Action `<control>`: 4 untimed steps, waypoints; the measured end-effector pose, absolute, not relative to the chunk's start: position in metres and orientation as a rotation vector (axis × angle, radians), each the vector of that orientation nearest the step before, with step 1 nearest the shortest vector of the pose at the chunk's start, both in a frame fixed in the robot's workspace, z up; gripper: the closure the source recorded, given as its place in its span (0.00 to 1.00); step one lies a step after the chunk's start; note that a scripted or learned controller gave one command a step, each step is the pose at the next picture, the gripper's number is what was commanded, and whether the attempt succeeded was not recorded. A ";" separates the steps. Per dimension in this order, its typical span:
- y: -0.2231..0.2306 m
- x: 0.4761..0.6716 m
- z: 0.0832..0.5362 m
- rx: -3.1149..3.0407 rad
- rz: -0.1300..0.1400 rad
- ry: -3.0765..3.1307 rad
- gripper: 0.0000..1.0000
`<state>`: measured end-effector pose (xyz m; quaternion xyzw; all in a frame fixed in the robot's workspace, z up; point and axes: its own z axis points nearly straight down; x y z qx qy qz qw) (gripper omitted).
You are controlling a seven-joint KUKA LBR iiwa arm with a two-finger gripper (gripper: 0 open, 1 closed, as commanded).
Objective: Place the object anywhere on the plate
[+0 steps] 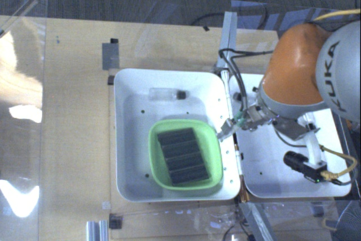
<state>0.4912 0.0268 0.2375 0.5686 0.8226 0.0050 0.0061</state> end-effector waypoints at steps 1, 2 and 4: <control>0.028 0.493 0.248 1.770 0.022 2.574 1.00; 0.077 0.489 0.185 1.498 0.005 2.759 1.00; 0.035 0.493 0.222 1.448 0.008 2.779 0.00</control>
